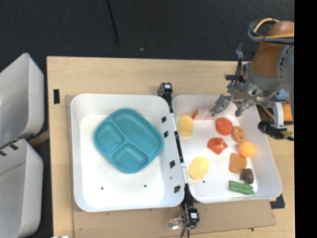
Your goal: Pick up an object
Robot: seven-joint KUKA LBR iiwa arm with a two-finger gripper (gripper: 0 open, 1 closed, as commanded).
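Even, fairly bright overhead light washes out the white bins [79,148], shadows stay soft, and the whole frame looks slightly blurred.

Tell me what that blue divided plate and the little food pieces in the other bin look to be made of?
The blue plate looks like moulded plastic: one even teal colour, rounded compartments, a soft matte sheen. The food pieces, such as the red tomato, the orange ball and the green bean pod, seem to be toy plastic or rubber: flat, saturated colours and smooth shapes. Which of the two, the view can't settle.

arm: reaching in from right | end effector [229,107]: fingers spread apart, pointing down
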